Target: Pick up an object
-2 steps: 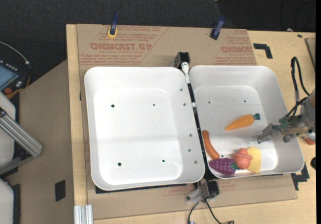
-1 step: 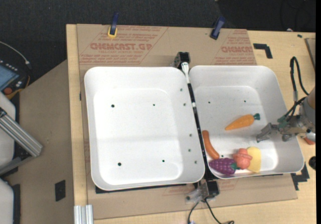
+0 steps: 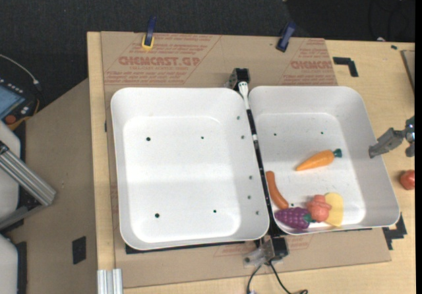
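Grapes (image 3: 292, 218), sausage (image 3: 276, 190), carrot (image 3: 316, 160) lie unpicked | gripper (image 3: 390, 142) at right bin's (image 3: 359, 105) edge, grip state: cannot tell | pick undone

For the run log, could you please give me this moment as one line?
gripper: at right bin edge, holding nothing | right bin: carrot, sausage, grapes, other toy food | pick: not begun

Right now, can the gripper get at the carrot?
Probably yes. The carrot lies alone on the open floor of the right bin, apart from the toy food clustered in the near corner. The gripper sits at the bin's right rim, with nothing between them.
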`<state>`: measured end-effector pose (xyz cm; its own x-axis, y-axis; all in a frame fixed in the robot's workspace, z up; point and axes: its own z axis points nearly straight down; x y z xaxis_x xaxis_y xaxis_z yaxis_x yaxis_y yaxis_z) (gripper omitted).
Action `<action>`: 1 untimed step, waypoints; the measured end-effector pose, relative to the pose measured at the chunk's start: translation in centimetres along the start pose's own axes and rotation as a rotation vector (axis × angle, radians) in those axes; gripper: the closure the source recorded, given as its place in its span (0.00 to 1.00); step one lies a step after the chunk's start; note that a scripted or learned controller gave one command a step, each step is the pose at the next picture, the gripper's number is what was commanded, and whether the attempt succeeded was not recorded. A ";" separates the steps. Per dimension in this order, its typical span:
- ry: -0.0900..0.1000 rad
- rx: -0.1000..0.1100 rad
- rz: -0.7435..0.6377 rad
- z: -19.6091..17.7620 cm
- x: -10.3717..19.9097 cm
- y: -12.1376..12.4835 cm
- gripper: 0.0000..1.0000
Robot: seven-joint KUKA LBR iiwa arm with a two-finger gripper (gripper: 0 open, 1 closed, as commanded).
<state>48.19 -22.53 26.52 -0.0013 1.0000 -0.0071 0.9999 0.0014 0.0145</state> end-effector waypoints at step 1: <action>0.013 0.028 0.003 14.6 0.4 -0.9 0.00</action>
<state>47.54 -22.21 11.88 0.0016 1.0000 0.0059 0.9999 -0.0015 -0.0130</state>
